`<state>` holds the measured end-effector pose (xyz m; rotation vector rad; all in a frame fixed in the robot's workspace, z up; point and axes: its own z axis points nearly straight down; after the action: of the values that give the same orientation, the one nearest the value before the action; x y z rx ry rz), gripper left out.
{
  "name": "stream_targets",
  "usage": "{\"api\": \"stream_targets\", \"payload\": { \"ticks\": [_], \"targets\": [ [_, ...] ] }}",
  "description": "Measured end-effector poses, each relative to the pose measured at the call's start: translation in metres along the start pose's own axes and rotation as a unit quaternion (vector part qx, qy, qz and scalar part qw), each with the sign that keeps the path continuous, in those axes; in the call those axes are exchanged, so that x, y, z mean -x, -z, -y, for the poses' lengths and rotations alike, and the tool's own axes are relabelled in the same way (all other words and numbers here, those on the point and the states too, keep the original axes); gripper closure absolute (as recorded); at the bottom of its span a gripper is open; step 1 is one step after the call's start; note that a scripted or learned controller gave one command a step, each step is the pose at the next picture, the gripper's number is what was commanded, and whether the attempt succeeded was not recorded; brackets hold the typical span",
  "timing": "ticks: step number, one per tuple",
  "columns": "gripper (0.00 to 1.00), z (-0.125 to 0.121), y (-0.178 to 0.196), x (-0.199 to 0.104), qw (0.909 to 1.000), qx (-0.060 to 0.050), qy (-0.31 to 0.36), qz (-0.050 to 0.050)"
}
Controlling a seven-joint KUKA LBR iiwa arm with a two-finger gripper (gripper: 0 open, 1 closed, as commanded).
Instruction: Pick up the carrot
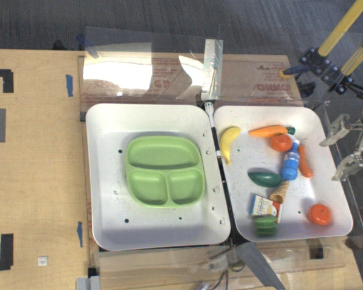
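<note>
The carrot is orange with a green tip at its right end. It lies almost level near the far wall of the right bin. A red-orange tomato touches it just below. A yellow banana lies to its left, by the wall between the bins.
Crowding the right bin are a blue bottle, a slim orange piece, a dark green vegetable, a cone, a small carton, a green item and an orange fruit. The left bin holds a green divided plate.
</note>
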<state>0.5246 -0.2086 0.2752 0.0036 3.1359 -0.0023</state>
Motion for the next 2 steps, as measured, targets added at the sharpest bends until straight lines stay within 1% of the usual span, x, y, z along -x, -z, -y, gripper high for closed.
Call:
{"api": "stream_targets", "payload": {
  "ticks": [1,2],
  "targets": [
    [0.00,-0.044,-0.161,-0.008,0.9948,0.000,-0.101,0.002],
    [0.00,-0.041,-0.186,0.041,0.9744,0.000,-0.225,0.003]
  ]
}}
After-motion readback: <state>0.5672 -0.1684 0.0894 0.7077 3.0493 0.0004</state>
